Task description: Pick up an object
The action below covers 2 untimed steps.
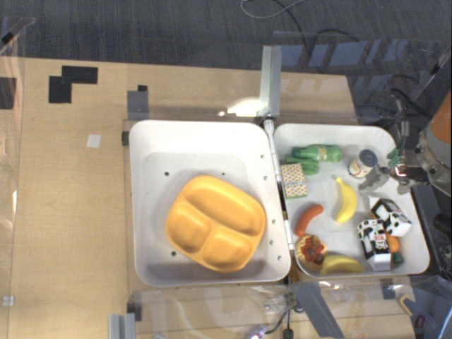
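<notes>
The right bin (pixel 321 134) holds several small toys. A green bottle (pixel 317 153) lies at its back, and a small tin can (pixel 363 164) stands to the right of it. A yellow banana (pixel 345 200) lies in the middle, with a red sausage (pixel 308 218) to its left. A patterned box (pixel 294 179) rests by the left wall. Black-and-white cartons (pixel 380 233) sit at the right, a second banana (pixel 341 264) and a pizza piece (pixel 310 247) at the front. My gripper (pixel 387 172) hangs over the bin's right back part, beside the can, with nothing seen in it.
The left bin (pixel 145 189) bears a large yellow divided plate (pixel 214 222). A metal post (pixel 271 83) rises behind the divider between the bins. The grey arm with its orange band (pixel 441 127) comes in over the right bin's right rim.
</notes>
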Motion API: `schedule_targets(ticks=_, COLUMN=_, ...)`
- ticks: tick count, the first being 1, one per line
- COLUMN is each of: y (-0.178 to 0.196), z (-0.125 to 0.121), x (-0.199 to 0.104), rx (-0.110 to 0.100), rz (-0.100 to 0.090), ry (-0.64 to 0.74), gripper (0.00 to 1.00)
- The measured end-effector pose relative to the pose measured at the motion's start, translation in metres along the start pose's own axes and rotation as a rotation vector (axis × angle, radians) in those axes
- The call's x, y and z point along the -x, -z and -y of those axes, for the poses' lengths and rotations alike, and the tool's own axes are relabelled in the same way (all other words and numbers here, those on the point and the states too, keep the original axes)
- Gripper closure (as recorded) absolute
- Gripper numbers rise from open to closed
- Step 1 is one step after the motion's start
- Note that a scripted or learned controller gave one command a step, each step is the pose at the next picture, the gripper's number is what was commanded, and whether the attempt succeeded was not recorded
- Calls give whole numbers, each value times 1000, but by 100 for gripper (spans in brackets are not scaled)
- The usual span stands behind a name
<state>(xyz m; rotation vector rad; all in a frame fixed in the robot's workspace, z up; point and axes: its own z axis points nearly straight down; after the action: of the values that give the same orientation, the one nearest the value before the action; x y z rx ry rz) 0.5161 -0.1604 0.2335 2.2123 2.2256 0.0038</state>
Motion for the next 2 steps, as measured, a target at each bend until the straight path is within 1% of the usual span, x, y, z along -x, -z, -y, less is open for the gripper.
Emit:
schedule_targets(ticks=1, y=-11, z=3, x=16, rx=1, rz=0, ry=71, gripper=0)
schedule_targets(ticks=2, y=-137, z=-17, x=4, rx=4, rz=1, ry=137, gripper=0)
